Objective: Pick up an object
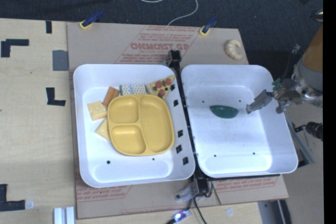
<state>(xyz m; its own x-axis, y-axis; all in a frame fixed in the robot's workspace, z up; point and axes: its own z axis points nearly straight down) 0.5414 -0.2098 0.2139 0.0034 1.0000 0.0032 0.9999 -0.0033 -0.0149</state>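
The claw (268, 101) hangs over the right rim of the right bin (273, 149), its two fingers spread apart with nothing between them; one finger (256, 102) slants left and down toward the bin floor. That open stance suits an approach: it reads as readied to close on something, not as a grasp made.

Just left of it, apart from the fingers, lies a dark green piece (224, 111), flat on the floor in the far half of the right bin, alone there. It is the nearest thing to grab, and its low, rounded shape may leave little for the fingers to bite on.

Further left, the left bin (86, 160) holds a yellow plate (140, 124) with three wells, resting over a scatter of flat toy foods (105, 105) that poke out at its far and left edges. Those sit well apart from the claw. A pale lump (234, 49) rests on the bench beyond the right bin.
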